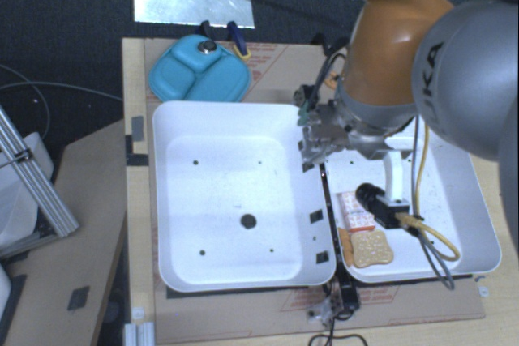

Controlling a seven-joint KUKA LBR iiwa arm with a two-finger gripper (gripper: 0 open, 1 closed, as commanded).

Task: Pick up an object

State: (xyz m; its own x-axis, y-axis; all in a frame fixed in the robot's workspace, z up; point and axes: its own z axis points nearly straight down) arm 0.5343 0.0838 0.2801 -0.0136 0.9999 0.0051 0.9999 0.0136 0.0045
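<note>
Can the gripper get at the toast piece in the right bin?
Probably yes. The toast piece lies flat, uncovered, in the right bin; the gripper is close by. The packet beside it and the bin wall may crowd it.

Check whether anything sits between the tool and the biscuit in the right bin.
Yes: a red-and-white packet lies right beside the biscuit, roughly on the line from the tool to it. Nothing covers the biscuit.

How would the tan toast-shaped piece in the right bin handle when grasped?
The toast-shaped piece lies flat and thin, so probably awkward to pinch from above. It looks light and unlikely to roll. Pushed, it would likely slide.
</note>
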